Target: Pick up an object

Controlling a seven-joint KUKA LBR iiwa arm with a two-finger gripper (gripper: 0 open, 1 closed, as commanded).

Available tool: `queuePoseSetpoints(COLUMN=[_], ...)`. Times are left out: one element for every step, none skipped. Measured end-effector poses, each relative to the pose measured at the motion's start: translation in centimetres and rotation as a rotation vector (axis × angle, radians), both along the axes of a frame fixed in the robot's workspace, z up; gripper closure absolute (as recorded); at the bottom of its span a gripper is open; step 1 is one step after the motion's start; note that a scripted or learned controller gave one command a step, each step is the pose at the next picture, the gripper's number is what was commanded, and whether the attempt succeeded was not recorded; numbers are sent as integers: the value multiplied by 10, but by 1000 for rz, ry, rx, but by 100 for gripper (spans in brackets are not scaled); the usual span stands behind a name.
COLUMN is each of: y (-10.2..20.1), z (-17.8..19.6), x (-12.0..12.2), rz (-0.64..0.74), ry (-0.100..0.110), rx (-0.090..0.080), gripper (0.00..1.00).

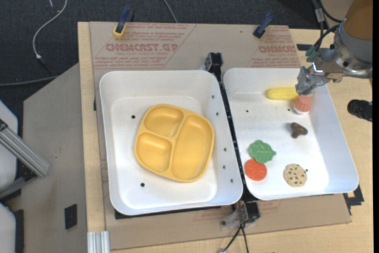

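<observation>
The surface (pixel 89 127) is a cardboard-covered board carrying two white bins side by side. The left bin (pixel 112 145) holds a yellow divided plate (pixel 174 142) lying flat near its middle.

The arm (pixel 358 32) enters from 2 o'clock, its orange band above a grey wrist, and slants down over the far end of the right bin (pixel 337 151). Its jaws (pixel 307 85) point down at the bin's 1 o'clock corner, just above a small pink-red piece (pixel 302 105). Whether they grip anything cannot be told; how far apart they stand is not clear either.

In the right bin, by size: a yellow banana (pixel 280 93) lies flat at 12 o'clock, just left of the jaws and close enough to crowd them. A green leafy piece (pixel 261 150) sits at 8 o'clock, touching a red disc (pixel 256 170) just below it. A cookie (pixel 295 175) lies at 6 o'clock, apart from the disc. A small brown lump (pixel 298 130) rests near the middle, below the pink-red piece.

Two blue clamps (pixel 123 21) grip the board's far edge.
</observation>
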State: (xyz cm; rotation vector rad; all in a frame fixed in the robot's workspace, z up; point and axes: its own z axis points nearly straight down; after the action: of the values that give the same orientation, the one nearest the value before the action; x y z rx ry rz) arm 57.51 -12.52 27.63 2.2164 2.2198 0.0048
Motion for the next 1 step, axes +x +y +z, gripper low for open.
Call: queuePoseSetpoints(y=[61], z=[-8], x=[-4], rz=[4], ry=[8], rx=[4], gripper=[100])
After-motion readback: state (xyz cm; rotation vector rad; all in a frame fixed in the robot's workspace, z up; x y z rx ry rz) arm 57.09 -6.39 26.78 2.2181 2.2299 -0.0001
